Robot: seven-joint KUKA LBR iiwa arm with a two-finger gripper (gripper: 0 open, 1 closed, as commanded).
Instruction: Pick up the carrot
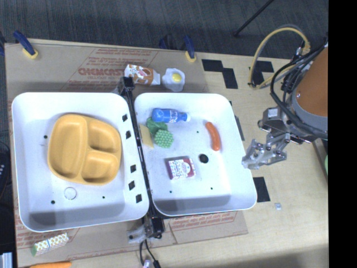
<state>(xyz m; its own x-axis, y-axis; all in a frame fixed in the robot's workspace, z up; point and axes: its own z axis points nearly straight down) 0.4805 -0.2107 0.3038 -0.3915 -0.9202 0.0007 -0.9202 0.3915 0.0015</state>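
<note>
- Right of the bins, over bare bench: gripper (pixel 262 155) hangs just outside the right bin's (pixel 237 191) right wall, arm (pixel 312 94) reaching in from the right.
- Fingers point left and down toward the bin; metal parts blur together, so I cannot tell how far apart they stand. Nothing visible between them.
- Nearest thing inside the bin: carrot (pixel 213 135), orange, short, lying flat on the white floor in the bin's right half, long axis running roughly top to bottom with a slight tilt. Apart from every other item.
- Just below the carrot: a dark round spot (pixel 203 159), possibly a hole in the floor; hard to say.
- Further left: red packet (pixel 180 168) lying flat; green knobbly piece (pixel 163 138) touching a pale yellow wedge (pixel 146 135); blue bottle (pixel 169 115) on its side near the back wall.
- Left bin (pixel 28 205): yellow divided tray (pixel 85 148).
- Behind the bins, on the cardboard: small carton (pixel 139 74) and a white-and-yellow piece (pixel 174 79).
- Handling, as a judgement: carrot looks like a toy, likely light, stiff and smooth, so it may roll or squirt out of a loose pinch.
- Best hold: across the narrow width at mid-length, fingers either side of the long axis, closing square to it.
- Stage: approach not begun into the bin; gripper must cross the wall, then descend.
- Risk: low profile against the floor; fingertips may scrape the bin or nudge the carrot sideways.
</note>
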